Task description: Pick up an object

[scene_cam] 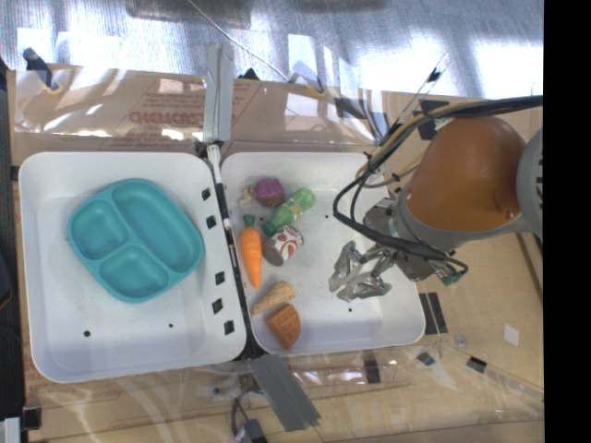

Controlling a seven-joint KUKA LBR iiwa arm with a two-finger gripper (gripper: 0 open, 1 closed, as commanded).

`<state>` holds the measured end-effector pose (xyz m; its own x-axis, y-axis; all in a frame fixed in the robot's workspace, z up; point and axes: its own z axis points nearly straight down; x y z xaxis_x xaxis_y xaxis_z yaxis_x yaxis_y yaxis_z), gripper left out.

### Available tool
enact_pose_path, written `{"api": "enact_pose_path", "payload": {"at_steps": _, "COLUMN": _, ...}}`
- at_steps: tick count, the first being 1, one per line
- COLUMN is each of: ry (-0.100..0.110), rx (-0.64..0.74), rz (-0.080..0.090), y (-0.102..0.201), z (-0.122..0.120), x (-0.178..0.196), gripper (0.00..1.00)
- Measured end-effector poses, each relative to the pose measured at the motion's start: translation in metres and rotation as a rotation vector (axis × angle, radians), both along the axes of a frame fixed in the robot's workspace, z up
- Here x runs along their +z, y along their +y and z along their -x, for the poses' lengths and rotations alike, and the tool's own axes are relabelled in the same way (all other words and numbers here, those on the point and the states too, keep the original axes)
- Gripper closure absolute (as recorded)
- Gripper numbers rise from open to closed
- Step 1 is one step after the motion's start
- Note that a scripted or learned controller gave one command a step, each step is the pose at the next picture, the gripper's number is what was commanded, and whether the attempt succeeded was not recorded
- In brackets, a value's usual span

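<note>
Several toy foods lie in the left part of the right bin (388, 326): a purple piece (270, 191), a green bottle-like piece (290, 207), an orange carrot (251, 255), a red-and-white can (284, 244), a tan bread piece (272, 296) and an orange-brown wedge (285, 325). My gripper (347, 277) hangs over the bare middle of the right bin, to the right of these pieces. Its metal fingers (343, 264) stand spread, and nothing sits between them.
The left bin (55, 340) holds a teal divided plate (136, 238). A black-clipped divider (222, 247) runs between the bins. Cables (355, 201) loop from the arm over the right bin's upper right. Cardboard and tape surround the bins.
</note>
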<state>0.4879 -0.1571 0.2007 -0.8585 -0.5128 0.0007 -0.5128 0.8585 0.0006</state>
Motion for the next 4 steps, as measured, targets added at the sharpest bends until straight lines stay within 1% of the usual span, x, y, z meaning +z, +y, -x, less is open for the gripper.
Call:
{"api": "enact_pose_path", "payload": {"at_steps": 1, "ry": -0.006, "rx": 0.247, "rz": 0.001, "y": 0.034, "z": -0.010, "x": 0.001, "gripper": 1.00}}
{"api": "enact_pose_path", "payload": {"at_steps": 2, "ry": -0.007, "rx": 0.555, "rz": 0.001, "y": 0.051, "z": -0.009, "x": 0.003, "gripper": 1.00}}
{"api": "enact_pose_path", "payload": {"at_steps": 3, "ry": -0.001, "rx": 0.956, "rz": -0.001, "y": 0.068, "z": 0.010, "x": 0.011, "gripper": 1.00}}
{"api": "enact_pose_path", "payload": {"at_steps": 4, "ry": -0.003, "rx": 1.460, "rz": -0.002, "y": 0.100, "z": -0.014, "x": 0.006, "gripper": 1.00}}
